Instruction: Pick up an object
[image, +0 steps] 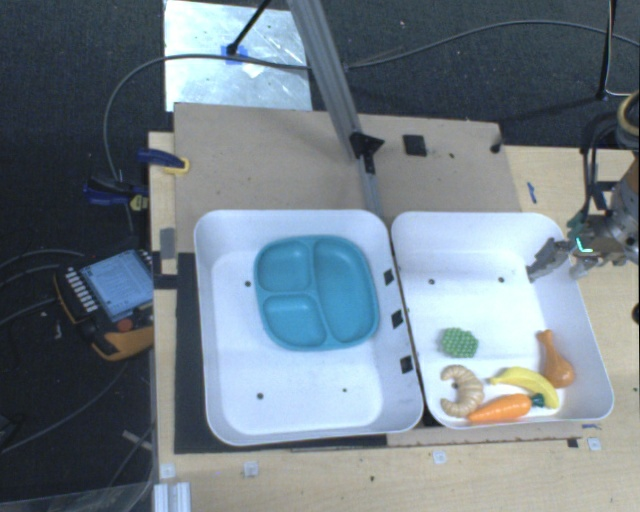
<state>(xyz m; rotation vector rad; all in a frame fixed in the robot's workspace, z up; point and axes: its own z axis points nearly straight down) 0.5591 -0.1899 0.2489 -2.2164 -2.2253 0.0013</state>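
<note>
The gripper (548, 258) hung over the upper right edge of the right bin (470, 235), reaching in from the right; it carried nothing that could be seen, but whether it was spread or closed I could not tell, since it showed too small and dark against the bin wall. Every candidate for picking lay well apart from it, bunched in the lower right corner of that same bin, probably because loose items slid or were dropped toward the low side. There a croissant (460, 388) touched the carrot (499, 408), the banana (526, 381) lay just above the carrot, and a brown drumstick (555, 361) rested beside the banana near the right wall. A green knobbly ball (459, 343), perhaps broccoli, sat a little apart from the cluster, which made it, in my judgement, the easiest target, since fingers could close round it without nudging neighbours. The left bin (230, 400) held a blue divided plate (316, 292) lying flat. The pick seemed not yet begun: the arm would need to travel down-left toward the corner before descending
</note>
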